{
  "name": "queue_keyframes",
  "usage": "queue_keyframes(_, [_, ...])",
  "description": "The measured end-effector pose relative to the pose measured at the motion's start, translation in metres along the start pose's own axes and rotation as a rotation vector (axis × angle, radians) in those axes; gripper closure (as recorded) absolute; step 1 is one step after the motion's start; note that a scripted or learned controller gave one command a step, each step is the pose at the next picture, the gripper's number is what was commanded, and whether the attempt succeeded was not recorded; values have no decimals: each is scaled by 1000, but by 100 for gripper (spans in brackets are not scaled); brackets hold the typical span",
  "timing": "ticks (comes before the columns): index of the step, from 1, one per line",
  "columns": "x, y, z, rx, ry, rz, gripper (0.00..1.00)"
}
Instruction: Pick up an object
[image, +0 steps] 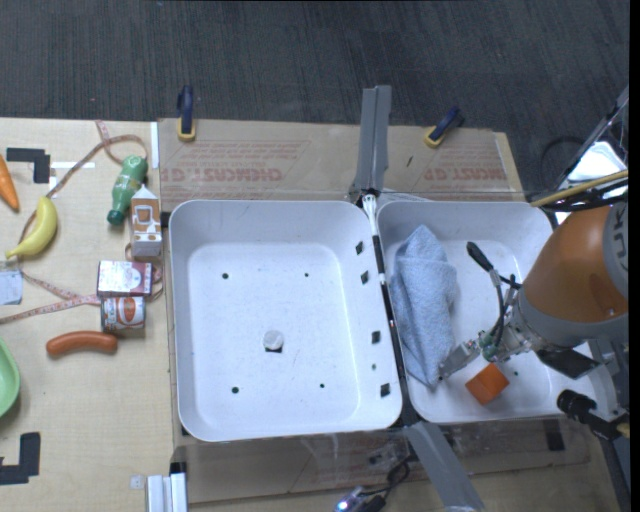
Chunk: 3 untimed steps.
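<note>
**My gripper low in the right bin, beside an orange block**

I am the grey arm (590, 290) with the orange band, and I reach in from the 3 o'clock side. My gripper (478, 350) hangs low in the right bin (450, 212). Its tip is small and partly hidden by my own wrist, so I cannot tell how wide my jaws stand. I see nothing between them.

An orange block (487, 384) lies just beside my gripper, at about 5 o'clock from the tip. It sits near the front wall of the bin. I cannot tell if it touches me.

A blue cloth (424, 300) lies crumpled at 9 o'clock from my gripper, along the left wall of the same bin. Its lower edge comes very near my tip.

The left bin (190, 300) holds one small round white thing (273, 342), well apart from me.

Behind the bins lies flat brown cardboard (270, 165). It has red printed words, but they are upside down and too faint for me to read.

Far off at 9 o'clock, on the wooden bench (60, 420), I see a banana (35, 228), a carrot (7, 185), a green bottle (127, 185), a small carton (145, 228), a little box (125, 277), a can (123, 313) and a sausage (82, 344). Their labels are too small to read.
</note>
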<state>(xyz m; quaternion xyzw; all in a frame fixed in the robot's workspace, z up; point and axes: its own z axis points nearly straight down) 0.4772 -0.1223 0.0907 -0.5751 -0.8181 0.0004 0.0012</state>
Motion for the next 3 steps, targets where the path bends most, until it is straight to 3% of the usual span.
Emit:
queue_keyframes(1, [-16,-6,-1,-1,-2,35,0])
queue_keyframes(3, [-8,-3,0,-1,-1,-12,0])
